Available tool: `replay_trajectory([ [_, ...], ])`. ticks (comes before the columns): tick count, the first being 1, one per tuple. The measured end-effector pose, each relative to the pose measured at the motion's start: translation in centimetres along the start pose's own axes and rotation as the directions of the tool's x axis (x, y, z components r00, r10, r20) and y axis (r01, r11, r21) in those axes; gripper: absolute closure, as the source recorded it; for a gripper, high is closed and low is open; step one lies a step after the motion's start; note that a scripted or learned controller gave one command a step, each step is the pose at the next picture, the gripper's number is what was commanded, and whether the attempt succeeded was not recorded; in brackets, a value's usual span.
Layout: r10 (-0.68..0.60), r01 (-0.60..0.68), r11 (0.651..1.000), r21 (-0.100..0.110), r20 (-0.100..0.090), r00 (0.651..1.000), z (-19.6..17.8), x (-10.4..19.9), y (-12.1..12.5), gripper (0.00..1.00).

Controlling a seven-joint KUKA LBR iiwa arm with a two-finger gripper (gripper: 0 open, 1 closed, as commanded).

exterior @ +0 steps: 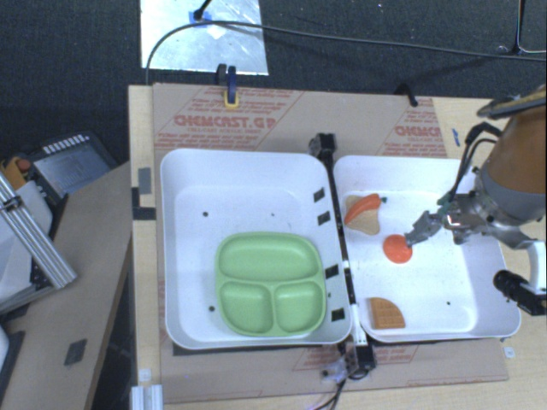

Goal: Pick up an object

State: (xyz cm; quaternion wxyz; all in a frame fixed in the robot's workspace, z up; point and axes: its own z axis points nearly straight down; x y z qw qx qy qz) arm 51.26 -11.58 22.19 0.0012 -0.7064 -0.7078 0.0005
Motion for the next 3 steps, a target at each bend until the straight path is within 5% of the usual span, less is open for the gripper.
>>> replay_trajectory([
  [2,0.001,-0.001,1.0,0.002,-0.001,1.0,11.1,1.4,-1.1,0.0],
  [3,0.001,-0.001,1.0,-0.004,0.001,1.0,9.8,1.3,-1.0,1.0],
])
